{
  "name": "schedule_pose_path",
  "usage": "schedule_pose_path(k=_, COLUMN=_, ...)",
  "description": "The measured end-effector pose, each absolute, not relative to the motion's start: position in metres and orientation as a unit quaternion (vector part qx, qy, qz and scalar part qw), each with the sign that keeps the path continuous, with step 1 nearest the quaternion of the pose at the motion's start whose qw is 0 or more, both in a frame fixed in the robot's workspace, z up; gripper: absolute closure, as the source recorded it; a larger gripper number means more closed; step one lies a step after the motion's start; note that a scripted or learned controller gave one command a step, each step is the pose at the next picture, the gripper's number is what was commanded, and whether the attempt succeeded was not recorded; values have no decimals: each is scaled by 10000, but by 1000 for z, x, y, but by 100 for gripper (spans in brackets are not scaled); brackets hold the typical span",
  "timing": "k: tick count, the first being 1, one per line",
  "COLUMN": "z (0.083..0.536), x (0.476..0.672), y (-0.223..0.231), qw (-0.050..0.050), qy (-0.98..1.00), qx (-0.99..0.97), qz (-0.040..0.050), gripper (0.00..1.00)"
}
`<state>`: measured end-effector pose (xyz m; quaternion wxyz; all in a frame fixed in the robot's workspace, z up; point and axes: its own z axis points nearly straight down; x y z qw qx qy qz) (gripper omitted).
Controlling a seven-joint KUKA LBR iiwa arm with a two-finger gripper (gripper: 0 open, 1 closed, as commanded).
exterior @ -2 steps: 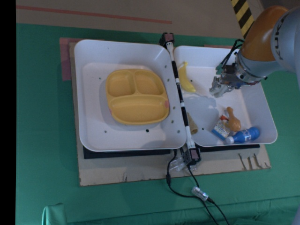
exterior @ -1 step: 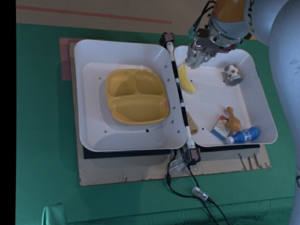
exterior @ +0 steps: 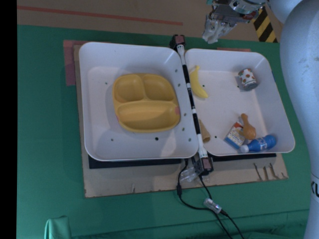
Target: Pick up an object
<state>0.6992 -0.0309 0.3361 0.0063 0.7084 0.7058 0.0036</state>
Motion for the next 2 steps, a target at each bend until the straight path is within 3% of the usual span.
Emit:
schedule_pose_path(k=1, z=341, x=701, y=-96, qw=83, qy=7042, qx=7100, qz=28, gripper=100)
schedule_pose_path(k=2, z=341, x=701, y=-95, qw=79, qy=7047, qx=7095, qz=27, gripper=0)
